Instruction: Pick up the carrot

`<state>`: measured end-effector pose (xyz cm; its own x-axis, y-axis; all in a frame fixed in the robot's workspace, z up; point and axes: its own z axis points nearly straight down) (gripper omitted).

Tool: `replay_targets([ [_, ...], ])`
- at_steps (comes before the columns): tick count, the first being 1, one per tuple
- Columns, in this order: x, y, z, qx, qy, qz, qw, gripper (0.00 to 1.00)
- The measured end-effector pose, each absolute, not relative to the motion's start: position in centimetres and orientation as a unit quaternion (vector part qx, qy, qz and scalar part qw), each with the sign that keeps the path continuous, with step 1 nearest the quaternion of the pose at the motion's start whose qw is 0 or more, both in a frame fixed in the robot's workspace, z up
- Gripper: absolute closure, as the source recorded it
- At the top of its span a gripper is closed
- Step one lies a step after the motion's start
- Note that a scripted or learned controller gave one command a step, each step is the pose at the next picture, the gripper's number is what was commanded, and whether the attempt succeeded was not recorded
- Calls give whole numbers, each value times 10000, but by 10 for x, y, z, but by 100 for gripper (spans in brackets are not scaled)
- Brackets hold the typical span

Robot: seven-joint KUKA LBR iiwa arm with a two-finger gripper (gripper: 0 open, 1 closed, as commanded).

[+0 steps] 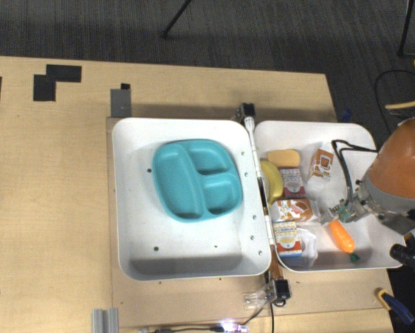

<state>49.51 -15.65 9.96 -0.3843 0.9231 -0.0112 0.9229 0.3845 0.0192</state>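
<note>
- Carrot (342, 236) lies in the lower right part of the right bin (363, 132), orange, slanting from upper left to lower right, with a small green end toward the bottom right.
- Gripper (347, 210) sits just above the carrot's upper end, at the right of the frame; whether it is parted or clenched cannot be told from this angle, and nothing is seen between its tips.
- Arm (402, 168) comes in from the right edge, its orange band a large rounded shape over the bin's right side, with a black cable (346, 158) looping from it toward the gripper.
- Banana (271, 179) lies along the left wall of the right bin, upright in the frame.
- Yellow-tan block (284, 159) rests just right of the banana's top.
- Several small printed packets (293, 210) are clustered in the middle and lower left of that bin, left of the carrot.
- Left bin (134, 255) fills the centre of the frame and holds a teal divided tray (193, 179), tilted slightly, in its upper half.
- Bench (48, 207) is light wood, with dark cut-outs at the upper left.
</note>
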Motion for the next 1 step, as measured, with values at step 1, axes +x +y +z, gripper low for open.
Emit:
replay_targets([
  [1,522,-68,187,6250,7806,37,34,100],
])
